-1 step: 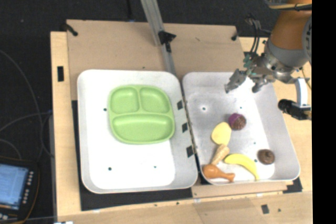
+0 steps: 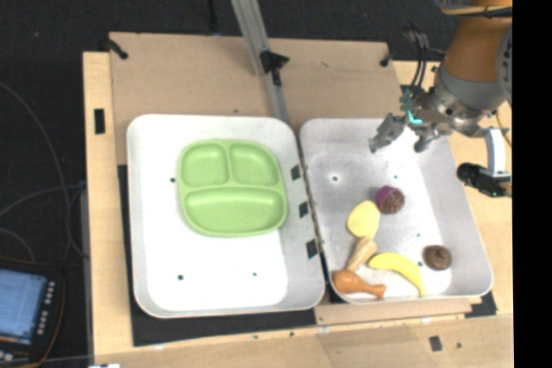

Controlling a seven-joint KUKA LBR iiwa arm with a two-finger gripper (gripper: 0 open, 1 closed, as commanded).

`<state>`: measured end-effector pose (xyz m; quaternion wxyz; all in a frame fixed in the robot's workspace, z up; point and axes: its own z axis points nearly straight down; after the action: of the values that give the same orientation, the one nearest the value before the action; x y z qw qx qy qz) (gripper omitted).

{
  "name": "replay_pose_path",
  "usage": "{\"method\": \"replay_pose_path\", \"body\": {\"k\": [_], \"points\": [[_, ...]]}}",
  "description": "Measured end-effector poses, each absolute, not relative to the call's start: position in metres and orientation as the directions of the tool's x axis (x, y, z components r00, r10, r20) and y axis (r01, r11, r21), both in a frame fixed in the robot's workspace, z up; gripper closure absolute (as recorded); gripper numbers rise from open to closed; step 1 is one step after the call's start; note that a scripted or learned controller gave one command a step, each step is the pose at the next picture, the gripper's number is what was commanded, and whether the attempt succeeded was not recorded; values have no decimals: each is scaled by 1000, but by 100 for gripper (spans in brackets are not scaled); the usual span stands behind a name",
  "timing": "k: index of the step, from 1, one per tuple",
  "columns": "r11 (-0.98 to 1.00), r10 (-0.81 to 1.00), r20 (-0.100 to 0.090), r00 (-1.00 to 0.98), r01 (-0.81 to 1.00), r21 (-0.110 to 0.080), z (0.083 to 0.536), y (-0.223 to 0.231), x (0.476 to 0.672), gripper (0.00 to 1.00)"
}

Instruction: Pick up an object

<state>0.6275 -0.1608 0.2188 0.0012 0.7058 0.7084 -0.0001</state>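
Two shallow white bins sit side by side on a tan bench [image 2: 198, 73]. The left bin [image 2: 216, 280] holds one green plate [image 2: 231, 188], smooth plastic, rounded-rectangular, split into three compartments: two small ones at the far side, one long one at the near side. The right bin [image 2: 345, 152] holds five toy food items, all grouped in its near half: one dark purple round piece [image 2: 391, 200], one pale yellow rounded piece [image 2: 363, 220] on a tan stalk, one yellow banana [image 2: 398, 269], curved and glossy, one orange-brown drumstick [image 2: 356, 283] against the near wall just beside the banana, and one dark brown round piece [image 2: 437, 257] near the right wall, apart from the rest. The gripper [image 2: 401, 137] hangs over the far right part of the right bin, two fingers [image 2: 385, 134] spread apart with nothing between them, well apart from every toy. The arm above it is grey with one orange band. One slanted metal pole [image 2: 246, 17] rises from the bench behind the bins. One small screen [image 2: 26, 303] glows blue at lower left; its text is too small to read. No labels legible on any item
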Motion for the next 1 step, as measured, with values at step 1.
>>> {"method": "replay_pose_path", "body": {"k": [1], "points": [[1,1000,-1,-1,1000,-5,158,-157,623,0]]}}
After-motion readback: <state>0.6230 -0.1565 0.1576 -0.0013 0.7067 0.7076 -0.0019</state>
